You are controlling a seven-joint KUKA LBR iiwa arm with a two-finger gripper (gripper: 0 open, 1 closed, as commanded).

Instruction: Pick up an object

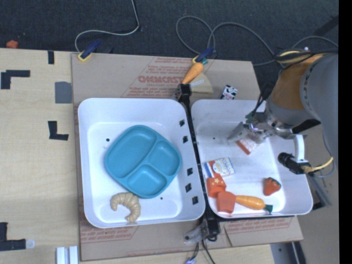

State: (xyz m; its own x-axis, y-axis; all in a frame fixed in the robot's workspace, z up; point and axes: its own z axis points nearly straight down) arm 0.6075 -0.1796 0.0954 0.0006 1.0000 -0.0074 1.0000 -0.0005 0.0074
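Red-and-clear packet (pixel 246 146) sits just below the pincer (pixel 252 130); whether it grips is unclear, so lifting may leave it behind.

Single fixed camera, mounted above the bench, looking down at a slant. Both white bins sit fully in frame: left bin (pixel 88 147) centre-left, right bin (pixel 291 199) centre-right. Far side of the bench lies toward the frame top, with dark floor (pixel 165 4) beyond it. Arm (pixel 313 87) enters from the right edge. Moderate distance; small items are resolvable, fine detail is not.
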